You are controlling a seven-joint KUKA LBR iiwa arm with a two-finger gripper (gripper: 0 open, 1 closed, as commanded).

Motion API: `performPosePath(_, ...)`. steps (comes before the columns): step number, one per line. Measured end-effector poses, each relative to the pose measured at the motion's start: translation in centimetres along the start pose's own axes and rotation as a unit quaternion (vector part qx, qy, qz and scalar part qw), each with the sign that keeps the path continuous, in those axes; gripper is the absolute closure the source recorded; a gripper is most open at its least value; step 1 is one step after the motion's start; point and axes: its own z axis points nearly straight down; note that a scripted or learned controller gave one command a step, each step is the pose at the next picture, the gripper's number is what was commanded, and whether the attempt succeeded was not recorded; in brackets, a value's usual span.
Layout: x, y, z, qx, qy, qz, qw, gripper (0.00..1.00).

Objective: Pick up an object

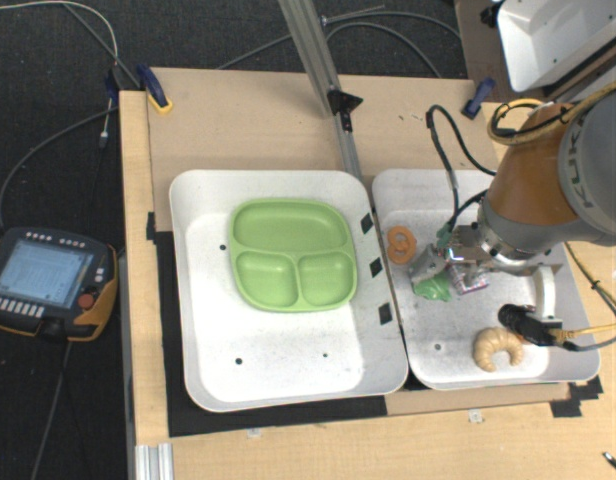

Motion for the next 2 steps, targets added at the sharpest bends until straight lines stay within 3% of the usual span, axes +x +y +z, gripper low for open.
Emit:
performPosePath(1, 0.0, 0.1, -1.4, -0.003, 0.000, 0.000, 1.0000, 1.00)
performPosePath(2, 0.6, 0.0, -5.9, -0.005, -0.001, 0.000, 1.0000, 1.00)
